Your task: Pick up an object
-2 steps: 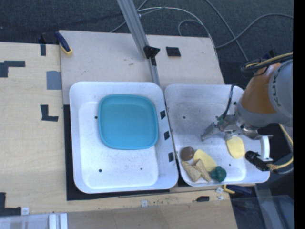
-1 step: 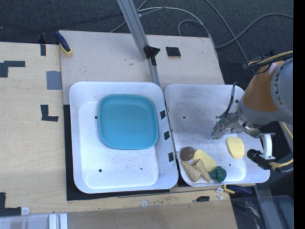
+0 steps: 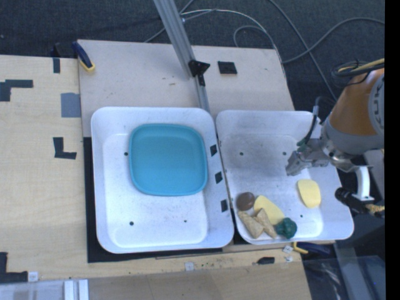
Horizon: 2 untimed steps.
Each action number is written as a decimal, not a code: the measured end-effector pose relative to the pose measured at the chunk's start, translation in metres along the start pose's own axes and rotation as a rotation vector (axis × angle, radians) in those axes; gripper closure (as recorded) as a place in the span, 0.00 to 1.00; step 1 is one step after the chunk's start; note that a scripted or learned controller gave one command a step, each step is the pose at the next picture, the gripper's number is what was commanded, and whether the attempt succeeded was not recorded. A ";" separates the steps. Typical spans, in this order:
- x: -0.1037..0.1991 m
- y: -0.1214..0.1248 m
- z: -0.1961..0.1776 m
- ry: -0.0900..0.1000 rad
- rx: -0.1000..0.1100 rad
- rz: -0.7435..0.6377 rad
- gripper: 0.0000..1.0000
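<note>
My gripper hangs low over the right bin, near its right side. Just below it and to the right, a pale yellow oval object lies on the bin floor. Along the bin's front edge sit a brown round piece, a yellow wedge, two tan wedge-shaped pieces and a dark green lump. No object shows between the fingers.
The left bin holds a square turquoise plate. A grey metal post rises from behind the bins. Cables trail across the dark floor at the top right. The arm's orange band stands beside the right bin's right wall.
</note>
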State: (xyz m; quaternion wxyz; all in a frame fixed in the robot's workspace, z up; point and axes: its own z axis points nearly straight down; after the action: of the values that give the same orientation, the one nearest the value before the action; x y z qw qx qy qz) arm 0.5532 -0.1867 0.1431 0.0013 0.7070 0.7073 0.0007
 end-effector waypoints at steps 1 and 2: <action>0.000 0.004 -0.042 0.000 0.000 0.000 1.00; 0.000 0.005 -0.079 0.000 0.000 0.000 1.00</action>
State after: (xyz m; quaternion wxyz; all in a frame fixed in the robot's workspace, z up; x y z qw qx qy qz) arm 0.5577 -0.1865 0.2224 0.0011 0.7070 0.7073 0.0007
